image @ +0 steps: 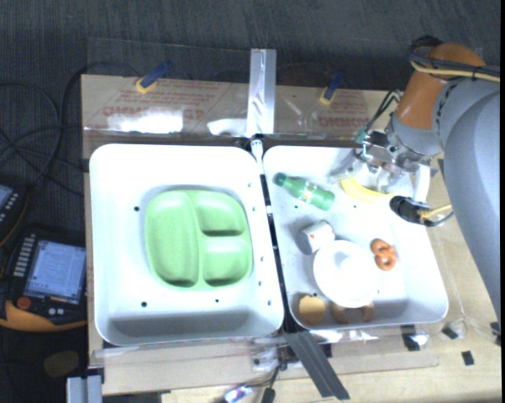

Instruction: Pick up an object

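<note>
1. At the far right corner of the right bin point(437, 296), the tool point(371, 162) hangs low over the white floor, close to the back wall.
2. The arm point(475, 149) comes in from the right side of the table point(97, 107). Its thick grey body crosses the bin's right rim, and the orange band point(424, 99) sits above the wrist, bent down and leftward toward the tool.
3. From where I stand I cannot tell how wide the tool is parted, nor whether it has hold of anything.
4. Just beneath the tool lies a yellow banana-shaped piece point(363, 191), curved and flat on the bin floor. Whether the tool touches it I cannot tell.
5. To the left of that piece a green bottle point(305, 190) lies on its side, slanted, near the wall between the two bins.
6. Nearer the middle of the bin a small white cup point(317, 235) is tipped over, just beside a round white plate point(346, 274).
7. An orange pretzel-like ring point(384, 254) rests at the plate's right edge.
8. Along the front wall, partly under the plate's rim, sit two brown lumps point(312, 309).
9. The left bin point(118, 225) holds a green divided plate point(197, 235), lying flat in its middle, well apart from the tool.
</note>
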You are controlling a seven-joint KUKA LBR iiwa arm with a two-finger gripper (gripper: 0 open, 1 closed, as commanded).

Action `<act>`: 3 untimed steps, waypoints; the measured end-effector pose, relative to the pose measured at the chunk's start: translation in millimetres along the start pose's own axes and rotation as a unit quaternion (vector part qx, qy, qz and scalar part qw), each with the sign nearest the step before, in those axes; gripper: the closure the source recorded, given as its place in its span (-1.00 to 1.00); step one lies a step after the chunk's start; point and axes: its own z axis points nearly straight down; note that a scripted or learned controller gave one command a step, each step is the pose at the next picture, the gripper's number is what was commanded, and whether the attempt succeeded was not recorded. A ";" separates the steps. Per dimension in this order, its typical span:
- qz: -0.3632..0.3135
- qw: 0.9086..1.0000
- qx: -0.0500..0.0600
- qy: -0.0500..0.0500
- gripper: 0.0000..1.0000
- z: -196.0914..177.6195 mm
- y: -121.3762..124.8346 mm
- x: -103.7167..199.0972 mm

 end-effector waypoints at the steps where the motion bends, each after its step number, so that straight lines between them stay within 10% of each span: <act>1: -0.002 1.000 -0.006 -0.005 1.00 -8.3 1.1 -0.7; 2: 0.192 0.981 -0.005 -0.007 1.00 -91.0 -16.2 40.2; 3: -0.082 0.997 -0.003 -0.008 1.00 -150.7 -57.7 22.2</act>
